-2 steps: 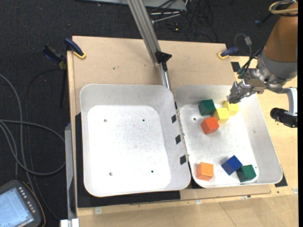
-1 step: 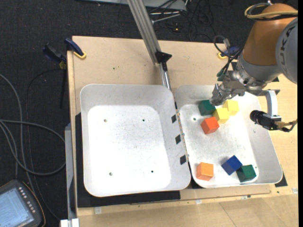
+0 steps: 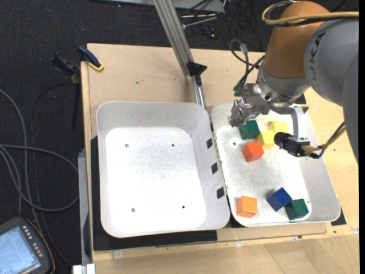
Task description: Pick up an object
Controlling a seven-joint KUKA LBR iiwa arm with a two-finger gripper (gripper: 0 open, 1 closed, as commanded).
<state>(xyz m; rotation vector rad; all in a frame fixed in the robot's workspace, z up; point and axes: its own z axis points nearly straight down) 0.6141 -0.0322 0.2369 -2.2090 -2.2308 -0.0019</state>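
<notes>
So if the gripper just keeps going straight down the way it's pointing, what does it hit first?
Most likely the green block right under the gripper, at the far end of the right bin. Depth is hard to judge from this slant.

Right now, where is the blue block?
The blue block sits in the right bin, near its front edge in the camera view. A dark green block touches it on the right, and an orange block lies to its left.
</notes>
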